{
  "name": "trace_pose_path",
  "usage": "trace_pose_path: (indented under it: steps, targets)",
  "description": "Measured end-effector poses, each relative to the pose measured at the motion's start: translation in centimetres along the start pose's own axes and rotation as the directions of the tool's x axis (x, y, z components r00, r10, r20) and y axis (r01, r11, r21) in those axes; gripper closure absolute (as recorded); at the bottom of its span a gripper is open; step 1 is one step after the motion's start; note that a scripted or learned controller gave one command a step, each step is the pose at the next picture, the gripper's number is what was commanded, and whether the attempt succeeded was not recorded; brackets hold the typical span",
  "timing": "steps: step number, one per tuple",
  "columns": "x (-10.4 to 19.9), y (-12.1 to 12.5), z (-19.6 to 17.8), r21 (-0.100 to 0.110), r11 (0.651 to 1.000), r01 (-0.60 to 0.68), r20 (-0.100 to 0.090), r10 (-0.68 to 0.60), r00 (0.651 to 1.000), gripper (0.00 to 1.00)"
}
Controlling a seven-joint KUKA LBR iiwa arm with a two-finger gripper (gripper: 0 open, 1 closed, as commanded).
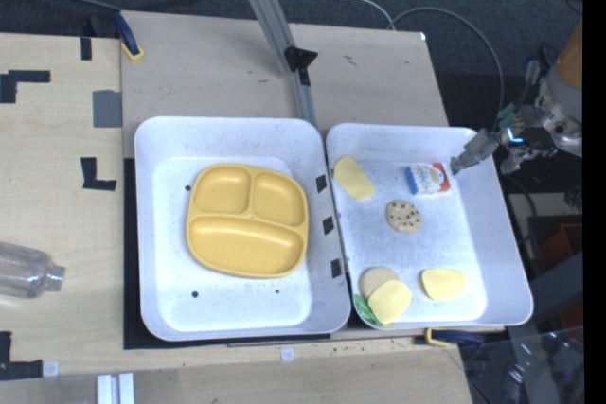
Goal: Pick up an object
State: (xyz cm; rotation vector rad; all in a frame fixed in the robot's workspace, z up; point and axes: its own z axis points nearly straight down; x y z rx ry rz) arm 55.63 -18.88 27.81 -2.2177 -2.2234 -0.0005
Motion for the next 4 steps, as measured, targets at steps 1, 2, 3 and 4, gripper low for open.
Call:
trace_pose_path:
  steps: [1, 2, 3, 4]
  targets:
    - [0.1, 0.0, -1.0, 0.0, 1.0, 0.003, -0.001, -0.003, 1.0, 1.0]
    - [1.5, 0.4, 8.5, 0.008, 1.0, -0.001, -0.001, 0.001, 1.0, 1.0]
    - [1.4, 0.6, 8.0, 0.001, 1.0, -0.001, 0.001, 0.001, 1.0, 0.0]
    - [1.4, 0.6, 7.0, 0.0, 1.0, 0.0, 0.0, 0.0, 1.0, 1.0]
